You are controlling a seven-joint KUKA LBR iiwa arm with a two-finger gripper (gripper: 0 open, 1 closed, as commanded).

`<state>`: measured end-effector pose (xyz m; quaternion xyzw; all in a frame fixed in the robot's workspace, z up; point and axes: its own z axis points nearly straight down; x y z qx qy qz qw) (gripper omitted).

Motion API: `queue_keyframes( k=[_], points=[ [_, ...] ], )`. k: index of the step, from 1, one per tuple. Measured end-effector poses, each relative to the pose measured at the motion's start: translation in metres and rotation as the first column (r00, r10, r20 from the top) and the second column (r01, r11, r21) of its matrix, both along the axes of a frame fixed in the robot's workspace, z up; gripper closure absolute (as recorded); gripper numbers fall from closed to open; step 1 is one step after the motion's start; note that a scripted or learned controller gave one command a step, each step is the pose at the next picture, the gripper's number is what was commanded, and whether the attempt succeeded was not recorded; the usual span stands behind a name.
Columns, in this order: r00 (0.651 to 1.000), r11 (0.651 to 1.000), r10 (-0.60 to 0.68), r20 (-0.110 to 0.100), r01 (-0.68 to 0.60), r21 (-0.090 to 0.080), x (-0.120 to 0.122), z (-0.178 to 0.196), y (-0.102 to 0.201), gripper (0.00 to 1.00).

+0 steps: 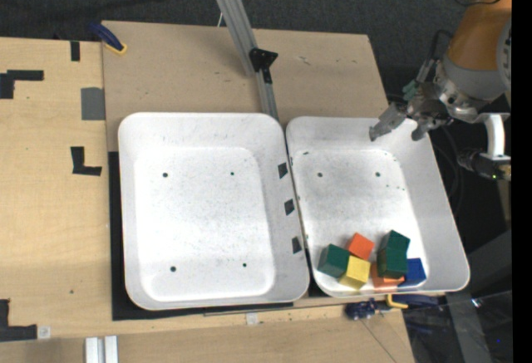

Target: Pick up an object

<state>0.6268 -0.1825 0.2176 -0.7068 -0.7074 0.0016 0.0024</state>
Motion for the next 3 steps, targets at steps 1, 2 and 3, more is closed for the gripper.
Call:
queue_keyframes(
  k=[1, 2, 3],
  points=[
    [1.000, 1.000, 0.001, 0.004, -0.001, -0.002, 0.001, 0.003, 0.000, 0.00],
    [1.000, 1.000, 0.001, 0.000, -0.001, -0.001, 0.001, -0.042, 0.006, 0.00],
    [1.000, 1.000, 0.001, -0.002, -0.001, -0.001, 0.004, -0.105, 0.005, 0.00]
  ],
)
